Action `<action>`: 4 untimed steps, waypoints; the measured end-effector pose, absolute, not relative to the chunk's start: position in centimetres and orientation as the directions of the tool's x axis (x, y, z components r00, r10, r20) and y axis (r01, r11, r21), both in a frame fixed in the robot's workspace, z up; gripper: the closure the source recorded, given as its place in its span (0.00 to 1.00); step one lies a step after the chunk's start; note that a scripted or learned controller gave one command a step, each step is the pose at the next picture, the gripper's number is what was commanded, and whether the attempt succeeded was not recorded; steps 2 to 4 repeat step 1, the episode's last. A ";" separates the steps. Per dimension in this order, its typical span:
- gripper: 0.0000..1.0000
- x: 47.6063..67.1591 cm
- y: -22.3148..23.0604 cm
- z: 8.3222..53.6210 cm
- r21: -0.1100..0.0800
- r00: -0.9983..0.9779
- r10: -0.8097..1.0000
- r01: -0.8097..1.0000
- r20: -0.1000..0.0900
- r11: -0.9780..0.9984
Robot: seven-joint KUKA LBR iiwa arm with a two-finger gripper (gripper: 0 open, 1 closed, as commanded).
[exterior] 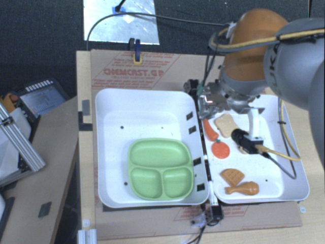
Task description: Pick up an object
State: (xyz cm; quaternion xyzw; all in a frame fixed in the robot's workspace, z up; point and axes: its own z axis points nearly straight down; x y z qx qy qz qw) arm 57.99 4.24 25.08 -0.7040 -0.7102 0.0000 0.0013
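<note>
Red print reading "CHEMCAST" ran across the cardboard sheet (133,71) up and left of the gripper (213,105); the letters after it were unclear.

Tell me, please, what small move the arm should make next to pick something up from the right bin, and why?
Probably a short descent toward the bread slice. The gripper sits low over the right bin, near its far left corner, with the bread slice and carrot just below it in the view. Nothing is visibly held, and the waffle and drumstick lie farther off.
</note>
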 end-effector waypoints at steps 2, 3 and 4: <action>1.00 56.4 10.0 23.6 -0.001 -0.010 1.000 1.000 0.003 0.010; 1.00 56.4 10.0 23.6 -0.001 -0.010 1.000 1.000 0.003 0.010; 1.00 56.4 10.0 23.6 -0.001 -0.010 1.000 1.000 0.003 0.010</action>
